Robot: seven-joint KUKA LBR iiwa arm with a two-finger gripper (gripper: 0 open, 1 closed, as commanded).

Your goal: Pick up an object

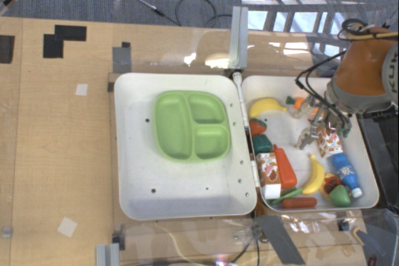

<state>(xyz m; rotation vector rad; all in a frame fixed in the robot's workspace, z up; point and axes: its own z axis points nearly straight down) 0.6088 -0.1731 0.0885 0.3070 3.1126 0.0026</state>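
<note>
My gripper (pixel 313 129) hangs low over the right bin (pixel 371 166), near its middle, below the arm's orange band (pixel 368 65). It is open, and I see nothing between its fingers. A small red-and-white carton (pixel 329 144) lies just to its right, with a blue bottle (pixel 345 173) below that. A yellow banana (pixel 267 107) lies at the bin's upper left, and an orange-and-green toy (pixel 298 103) sits just above the gripper. A second banana (pixel 316 175) lies below the gripper.
The left bin (pixel 137 190) holds a green divided plate (pixel 192 125). Along the right bin's left wall lie a red item (pixel 257 128), a green item (pixel 262 144), a white carton (pixel 268 172) and an orange box (pixel 285 169). A green pepper (pixel 340 196) and a red sausage (pixel 299 202) lie at the front.
</note>
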